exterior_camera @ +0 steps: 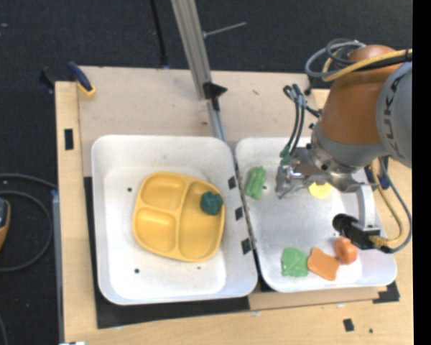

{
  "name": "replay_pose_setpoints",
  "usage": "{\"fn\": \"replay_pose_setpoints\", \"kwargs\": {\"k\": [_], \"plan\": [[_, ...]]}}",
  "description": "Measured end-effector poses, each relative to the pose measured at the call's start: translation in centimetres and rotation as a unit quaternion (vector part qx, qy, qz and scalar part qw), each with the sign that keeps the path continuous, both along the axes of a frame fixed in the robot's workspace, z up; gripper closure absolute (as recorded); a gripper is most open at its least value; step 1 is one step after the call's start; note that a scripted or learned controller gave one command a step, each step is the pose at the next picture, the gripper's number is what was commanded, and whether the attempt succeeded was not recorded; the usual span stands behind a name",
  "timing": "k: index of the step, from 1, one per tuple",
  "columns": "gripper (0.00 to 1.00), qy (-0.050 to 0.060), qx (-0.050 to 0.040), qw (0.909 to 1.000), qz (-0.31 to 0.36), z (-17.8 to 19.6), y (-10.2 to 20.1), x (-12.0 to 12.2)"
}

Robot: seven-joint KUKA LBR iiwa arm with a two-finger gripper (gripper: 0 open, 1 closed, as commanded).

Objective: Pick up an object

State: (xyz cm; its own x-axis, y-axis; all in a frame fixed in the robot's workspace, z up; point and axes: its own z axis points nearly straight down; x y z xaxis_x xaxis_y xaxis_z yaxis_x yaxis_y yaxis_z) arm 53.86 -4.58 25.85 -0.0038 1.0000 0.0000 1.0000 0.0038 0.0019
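— Orange and grey, that's our arm. We see its gripper low over the right bin, in the middle right of the frame. It looks a little open, with nothing between its fingers.

— So what step are we on?

— We think we are reaching, not lifting yet. The light green piece lies just left of the gripper. A yellow thing peeks out from under the wrist.

— What next?

— We'd slide left, go down, and squeeze.

— And the rest?

— A tan bench with the left bin holding a yellow tray and a dark green lump. Dark floor all around.
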Motion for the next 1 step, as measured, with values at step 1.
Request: {"fn": "replay_pose_setpoints", "kwargs": {"k": [1], "plan": [[1.00,0.001,0.0004,1.0000,0.001,-0.17,4.74,-1.02]]}}
